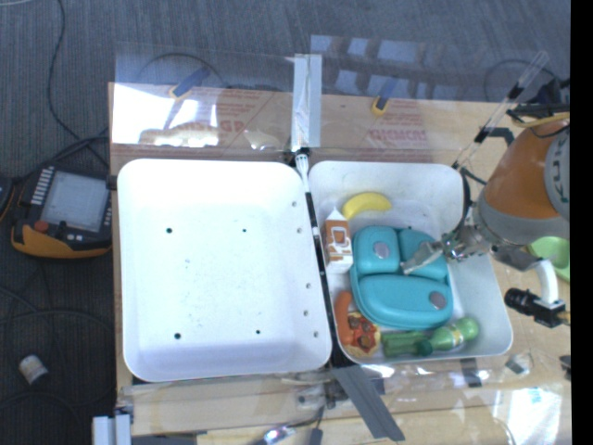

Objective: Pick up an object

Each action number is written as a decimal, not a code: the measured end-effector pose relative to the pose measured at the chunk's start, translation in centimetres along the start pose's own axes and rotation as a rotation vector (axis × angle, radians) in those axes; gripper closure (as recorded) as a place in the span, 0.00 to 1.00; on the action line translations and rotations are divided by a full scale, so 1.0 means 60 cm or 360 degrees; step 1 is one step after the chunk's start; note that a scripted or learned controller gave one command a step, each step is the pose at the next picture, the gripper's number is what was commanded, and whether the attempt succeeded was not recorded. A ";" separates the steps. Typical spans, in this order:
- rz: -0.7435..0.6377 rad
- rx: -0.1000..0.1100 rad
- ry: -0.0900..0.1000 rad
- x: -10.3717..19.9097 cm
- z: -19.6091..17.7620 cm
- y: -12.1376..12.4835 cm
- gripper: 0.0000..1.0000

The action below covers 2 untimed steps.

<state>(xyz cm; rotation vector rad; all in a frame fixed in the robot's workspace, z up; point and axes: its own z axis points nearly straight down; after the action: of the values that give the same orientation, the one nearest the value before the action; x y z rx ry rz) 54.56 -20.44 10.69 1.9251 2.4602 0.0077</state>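
The right bin (pixel 482 290) holds a pile of objects. Two teal rounded shapes fill its middle, a smaller one (pixel 375 248) above a larger one (pixel 400 299). A yellow banana-like piece (pixel 367 204) lies at the back. A small brown and white carton (pixel 336 241) stands against the left wall, with an orange packet (pixel 356 327) below it. A green bottle (pixel 431 338) lies along the front. My gripper (pixel 431 256) reaches in from the right and hangs low over the upper right part of the teal shapes. I see nothing lifted.
The left bin (pixel 222 267) is a shallow white tray next to the right one. The grey and orange arm (pixel 523 188) covers the right bin's far right corner. A handheld pendant (pixel 60 211) lies on the floor at left. Clear plastic walls stand behind the bins.
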 end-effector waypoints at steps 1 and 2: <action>-0.0002 0.0006 0.0005 0.003 -0.011 -0.001 1.00; 0.0195 0.0033 0.0020 -0.039 -0.038 0.038 1.00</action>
<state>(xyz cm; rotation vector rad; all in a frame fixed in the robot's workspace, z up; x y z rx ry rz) 57.31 -22.14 13.01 2.0874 2.3550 -0.0041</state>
